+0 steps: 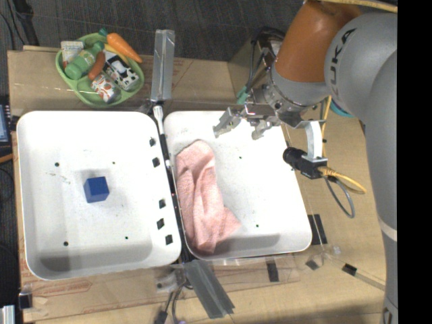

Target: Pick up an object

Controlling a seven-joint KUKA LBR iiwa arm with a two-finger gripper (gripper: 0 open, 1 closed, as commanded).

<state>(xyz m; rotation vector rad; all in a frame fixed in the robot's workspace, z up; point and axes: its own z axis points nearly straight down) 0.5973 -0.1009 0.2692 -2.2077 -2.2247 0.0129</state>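
**Open gripper above right bin, nothing held**

Nearest, in the right bin [283, 201]: crumpled pink cloth [201, 196] along the left wall, likeliest pick. Left bin [40, 181]: small blue cube [96, 189], well apart. Farther back, gripper [244, 122] raised over the rear rim, fingers spread, empty, probably poised for descent. Beyond: green bowl [79, 92] of toy food.

Quick headcount from where I'm standing: two white bins, the left bin [40, 181] at 9 o'clock and the right bin [283, 201] around 4. One blue cube [96, 189] in the left one, one pink cloth [202, 194] in the right. One green bowl [74, 86] up at 11 o'clock stuffed with toy food, too jumbled to count, though one carrot [123, 45] stands out.
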